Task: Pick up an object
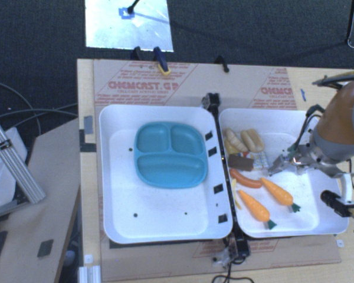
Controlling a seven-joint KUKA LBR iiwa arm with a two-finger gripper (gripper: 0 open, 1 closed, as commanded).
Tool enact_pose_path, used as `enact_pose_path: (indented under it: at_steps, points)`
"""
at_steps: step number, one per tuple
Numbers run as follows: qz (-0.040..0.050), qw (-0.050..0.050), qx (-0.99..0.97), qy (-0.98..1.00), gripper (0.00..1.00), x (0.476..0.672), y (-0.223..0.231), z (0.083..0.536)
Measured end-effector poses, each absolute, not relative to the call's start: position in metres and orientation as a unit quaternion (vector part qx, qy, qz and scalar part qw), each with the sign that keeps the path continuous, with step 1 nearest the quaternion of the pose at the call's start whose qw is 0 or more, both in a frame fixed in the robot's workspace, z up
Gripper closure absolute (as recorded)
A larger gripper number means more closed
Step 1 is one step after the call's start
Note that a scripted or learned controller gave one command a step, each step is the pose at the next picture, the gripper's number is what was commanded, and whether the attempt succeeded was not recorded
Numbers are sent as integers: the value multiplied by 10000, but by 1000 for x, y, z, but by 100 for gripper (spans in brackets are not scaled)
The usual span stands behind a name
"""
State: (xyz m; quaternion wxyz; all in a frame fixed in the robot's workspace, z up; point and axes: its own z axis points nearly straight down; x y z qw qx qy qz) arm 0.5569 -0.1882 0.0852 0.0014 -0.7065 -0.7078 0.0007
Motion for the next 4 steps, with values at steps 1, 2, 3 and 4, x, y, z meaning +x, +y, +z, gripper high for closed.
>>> enact_pose_path:
  at_steps: [1,2,3,4]
  points:
    - [-2,-1,-7069,-7074,0,558,-188,85]
    - [-11,-16,-7069,-7073,100,559,-189,96]
    - [-16,-25,-7056,-7086,100,554,-181,151]
    - [-16,-35,-7056,-7086,100,560,-190,204]
